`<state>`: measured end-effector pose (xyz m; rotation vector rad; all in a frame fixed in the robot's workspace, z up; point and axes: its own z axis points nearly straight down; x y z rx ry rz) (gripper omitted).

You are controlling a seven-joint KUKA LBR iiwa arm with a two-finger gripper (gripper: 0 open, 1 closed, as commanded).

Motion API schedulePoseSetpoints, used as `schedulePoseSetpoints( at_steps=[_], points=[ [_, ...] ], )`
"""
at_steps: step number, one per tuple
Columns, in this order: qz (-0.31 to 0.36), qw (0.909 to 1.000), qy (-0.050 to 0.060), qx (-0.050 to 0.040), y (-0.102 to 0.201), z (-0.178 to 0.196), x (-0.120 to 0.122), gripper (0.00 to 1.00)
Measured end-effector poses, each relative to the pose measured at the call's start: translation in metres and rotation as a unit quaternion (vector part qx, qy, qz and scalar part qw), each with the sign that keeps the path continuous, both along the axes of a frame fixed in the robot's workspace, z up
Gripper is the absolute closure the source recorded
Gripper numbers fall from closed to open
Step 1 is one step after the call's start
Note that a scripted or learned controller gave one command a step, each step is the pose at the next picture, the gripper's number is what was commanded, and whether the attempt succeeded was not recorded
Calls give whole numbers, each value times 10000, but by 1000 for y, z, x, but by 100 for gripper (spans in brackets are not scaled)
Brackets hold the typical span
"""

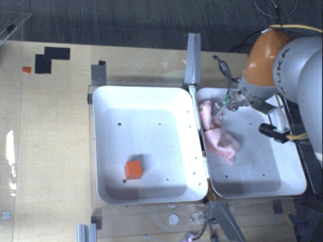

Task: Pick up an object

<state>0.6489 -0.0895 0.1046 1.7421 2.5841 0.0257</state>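
Left bin (146,97): orange block (133,170) near front-left corner. Right bin (262,185): pink cloth (218,137) crumpled along left wall. Gripper (223,106) at cloth's rear end, near bin's rear-left corner. Arm (282,64) over bin's rear-right corner.

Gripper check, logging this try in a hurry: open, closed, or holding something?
Gripper: cannot be told; it sits low in the right bin, at the pink cloth.
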Motion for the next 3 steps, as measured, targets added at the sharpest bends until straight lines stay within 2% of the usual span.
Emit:
schedulePoseSetpoints(
  at_steps=[1, 2, 3],
  points=[
    [1118, 9937, 16, -37, -7, -11, -48, 0],
    [1130, 9936, -1, -18, -5, -1, -45, 100],
    [-1223, 9924, 120, 18, 39, 79, -5, 100]
  ],
)
